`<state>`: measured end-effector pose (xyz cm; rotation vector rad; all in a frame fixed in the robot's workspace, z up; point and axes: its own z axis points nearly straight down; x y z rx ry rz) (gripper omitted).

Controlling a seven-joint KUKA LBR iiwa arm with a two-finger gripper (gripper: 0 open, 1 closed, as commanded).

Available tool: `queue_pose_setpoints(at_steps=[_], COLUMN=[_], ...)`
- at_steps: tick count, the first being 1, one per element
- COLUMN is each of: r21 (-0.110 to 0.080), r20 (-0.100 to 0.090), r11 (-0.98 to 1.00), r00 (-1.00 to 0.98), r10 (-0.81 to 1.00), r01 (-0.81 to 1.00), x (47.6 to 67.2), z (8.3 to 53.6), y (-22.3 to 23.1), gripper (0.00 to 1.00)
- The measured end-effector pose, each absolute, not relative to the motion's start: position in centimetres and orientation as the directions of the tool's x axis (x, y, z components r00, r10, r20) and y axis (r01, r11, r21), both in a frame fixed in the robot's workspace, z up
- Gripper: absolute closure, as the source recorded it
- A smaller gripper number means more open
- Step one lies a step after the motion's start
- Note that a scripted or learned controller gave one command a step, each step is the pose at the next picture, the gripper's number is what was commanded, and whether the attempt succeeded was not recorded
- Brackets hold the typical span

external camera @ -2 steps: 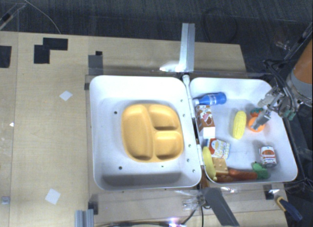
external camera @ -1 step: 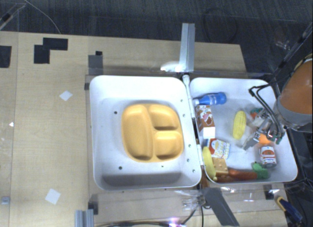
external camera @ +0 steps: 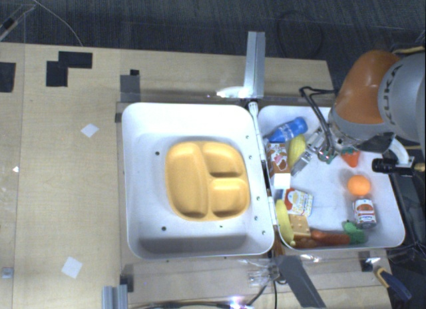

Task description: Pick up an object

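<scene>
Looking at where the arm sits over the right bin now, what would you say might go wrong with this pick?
The end effector hovers among tightly packed items: the blue bottle, a banana and a snack packet touch or overlap, so it may catch two things or none. The bottle is rounded and could roll aside. The bin's dividing wall is close, leaving little room for the approach.

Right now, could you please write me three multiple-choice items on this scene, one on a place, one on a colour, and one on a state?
1. Where does the yellow divided tray lie?
A. left bin
B. right bin
C. bare bench

2. What colour is the bottle at the right bin's far side?
A. green
B. blue
C. black

3. How does the orange ball sit?
A. between the fingers
B. on the tray
C. loose on the bin floor

Answers: 1 A, it fills the left bin's middle. 2 B, its body is blue. 3 C, it rests apart from the gripper.
</scene>
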<state>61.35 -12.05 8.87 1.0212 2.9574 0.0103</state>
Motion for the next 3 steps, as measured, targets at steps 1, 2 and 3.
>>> queue_pose_setpoints(at_steps=[1, 2, 3], r21=[-0.023, -0.031, 0.012], r20=[0.024, 0.032, -0.007], r11=[0.756, 0.760, 0.510], r00=[-0.756, -0.759, -0.510], r10=[0.655, 0.650, 0.860], r01=[0.654, 0.650, 0.860], x=[65.1, 64.9, 64.3], z=[8.6, 9.4, 19.0], y=[-11.6, -11.7, -7.0], gripper=[0.00, 1.00, 1.00])
